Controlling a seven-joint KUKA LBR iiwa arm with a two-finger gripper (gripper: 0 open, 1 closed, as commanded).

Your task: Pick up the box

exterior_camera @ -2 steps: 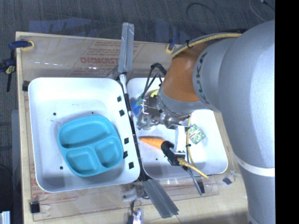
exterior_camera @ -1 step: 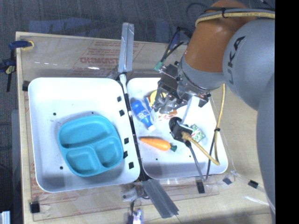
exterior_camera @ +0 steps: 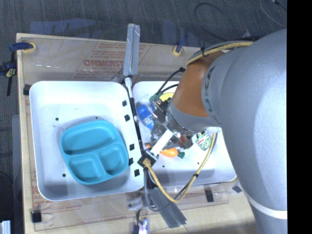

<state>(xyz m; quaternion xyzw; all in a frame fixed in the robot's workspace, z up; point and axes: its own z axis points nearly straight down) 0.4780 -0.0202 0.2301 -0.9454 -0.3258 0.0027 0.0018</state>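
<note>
Left bin (exterior_camera: 44, 130) held blue three-compartment tray (exterior_camera: 95, 151), well left of jaws. Right bin (exterior_camera: 222, 172) held blue bottle (exterior_camera: 145, 115), orange item (exterior_camera: 169, 152) and green-white packet (exterior_camera: 204, 140), all crowded under arm (exterior_camera: 234, 106). Gripper (exterior_camera: 161, 143) sat low over right bin's left side; jaws' state couldn't be told. Box location, heading and long axis couldn't be made out.

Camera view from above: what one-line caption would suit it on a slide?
Grey arm with orange band reaches over the right white bin of small items; a blue three-compartment plastic tray lies in the left white bin.
</note>
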